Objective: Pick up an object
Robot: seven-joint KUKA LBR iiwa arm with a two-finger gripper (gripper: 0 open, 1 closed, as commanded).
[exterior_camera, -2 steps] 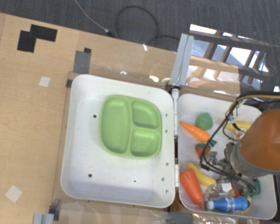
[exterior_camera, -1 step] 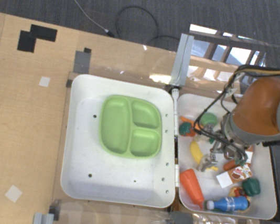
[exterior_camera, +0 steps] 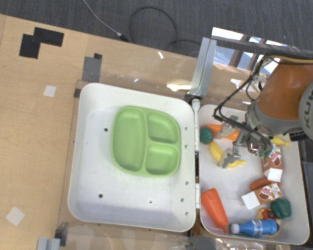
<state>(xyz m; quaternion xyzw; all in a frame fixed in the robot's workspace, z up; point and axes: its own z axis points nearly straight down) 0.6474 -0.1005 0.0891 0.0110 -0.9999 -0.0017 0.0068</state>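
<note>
Wooden bench, right white bin: hovering at ten o'clock beside curved yellow banana; lifting nothing yet; gripper spread untellable.

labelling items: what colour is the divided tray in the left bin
The tray is green; camera view.

The arm runs off the picture's edge and covers the far corner of the right bin. In that bin, an orange thing and a yellow thing lie partly hidden beneath the arm. The print on the bin's small cartons is too small to read.
</note>
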